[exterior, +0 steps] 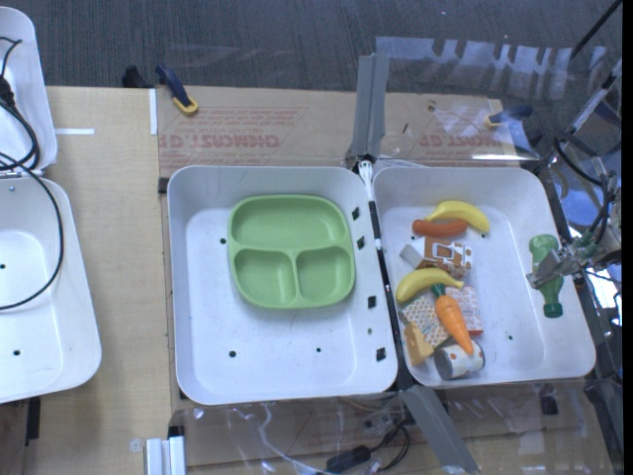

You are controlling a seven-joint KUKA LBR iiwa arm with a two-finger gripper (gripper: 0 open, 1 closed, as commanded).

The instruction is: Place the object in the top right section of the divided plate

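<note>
On the bench, two shallow white bins sit side by side. Left bin [198,354]: a green divided plate [292,249] lies flat near the middle, with one wide section along its far side and two smaller sections along its near side; all three sections show bare green. Right bin [514,349]: a heap of toy food occupies the left half, comprising two bananas [461,213] [427,282], a red sausage [440,228], an orange carrot [453,323], a waffle-patterned piece [421,314] and several small cartons. A green bottle [547,270] lies well apart from the heap, close to the bin's right wall. At that wall, the gripper [550,268] overlaps the bottle; whether it is clenched or released cannot be made out.
</note>
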